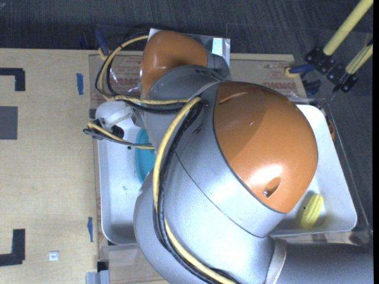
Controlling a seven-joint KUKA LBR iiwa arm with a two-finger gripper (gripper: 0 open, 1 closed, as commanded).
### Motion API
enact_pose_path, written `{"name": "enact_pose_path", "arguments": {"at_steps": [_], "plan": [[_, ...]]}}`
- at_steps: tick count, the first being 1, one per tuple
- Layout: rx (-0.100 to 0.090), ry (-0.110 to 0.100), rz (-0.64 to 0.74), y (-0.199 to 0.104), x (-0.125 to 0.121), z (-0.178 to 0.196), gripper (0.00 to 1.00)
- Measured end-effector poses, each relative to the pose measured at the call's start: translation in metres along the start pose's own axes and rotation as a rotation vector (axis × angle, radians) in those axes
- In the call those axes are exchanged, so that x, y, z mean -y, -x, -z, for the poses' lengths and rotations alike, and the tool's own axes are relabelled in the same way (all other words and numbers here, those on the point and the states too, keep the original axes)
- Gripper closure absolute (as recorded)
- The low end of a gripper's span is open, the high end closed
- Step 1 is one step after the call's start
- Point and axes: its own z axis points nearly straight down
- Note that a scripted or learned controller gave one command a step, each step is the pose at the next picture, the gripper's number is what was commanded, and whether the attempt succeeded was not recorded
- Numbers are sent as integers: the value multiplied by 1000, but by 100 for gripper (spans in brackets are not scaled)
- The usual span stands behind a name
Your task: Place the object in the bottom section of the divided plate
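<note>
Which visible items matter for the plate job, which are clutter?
Job:
- blue plate, mostly hidden under the arm
- left bin holding it

Lying about:
- yellow object in the right bin
- blue tape marks on the bench

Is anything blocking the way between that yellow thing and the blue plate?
The arm's own grey and orange body lies across the bins between the yellow object in the right bin and the blue plate in the left; what lies beneath it is hidden.
</note>
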Motion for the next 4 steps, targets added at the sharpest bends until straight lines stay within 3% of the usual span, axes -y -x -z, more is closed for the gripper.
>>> {"name": "enact_pose_path", "arguments": {"at_steps": [3, 4], "plan": [[-1, 1, 4, -2, 0, 32, 100], [0, 1, 5, -1, 0, 31, 0]]}}
